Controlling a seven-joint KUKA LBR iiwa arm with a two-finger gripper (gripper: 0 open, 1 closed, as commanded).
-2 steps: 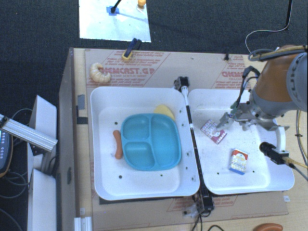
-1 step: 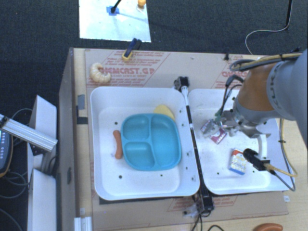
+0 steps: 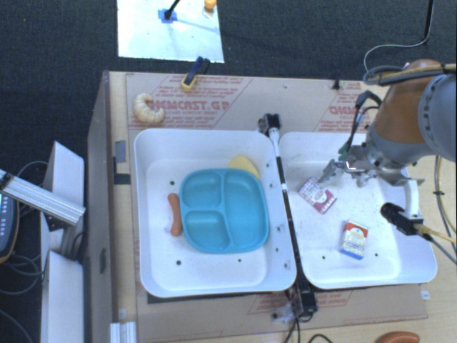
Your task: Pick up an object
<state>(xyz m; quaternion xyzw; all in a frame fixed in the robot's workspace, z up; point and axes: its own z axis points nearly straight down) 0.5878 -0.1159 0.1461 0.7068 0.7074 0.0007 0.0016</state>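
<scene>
We are hovering our gripper (image 3: pixel 341 168), jaws spread and holding nothing, just beside the small flat packet (image 3: pixel 317 194) in the right bin (image 3: pixel 400 263), judging it light, crinkly, best pinched across its edges.

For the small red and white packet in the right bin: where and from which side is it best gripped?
Probably from straight above, fingers closing across the narrower sides of the red and white packet. It lies flat and skewed on the right bin floor, with bare floor around it, so the gripper would turn to match.
</scene>
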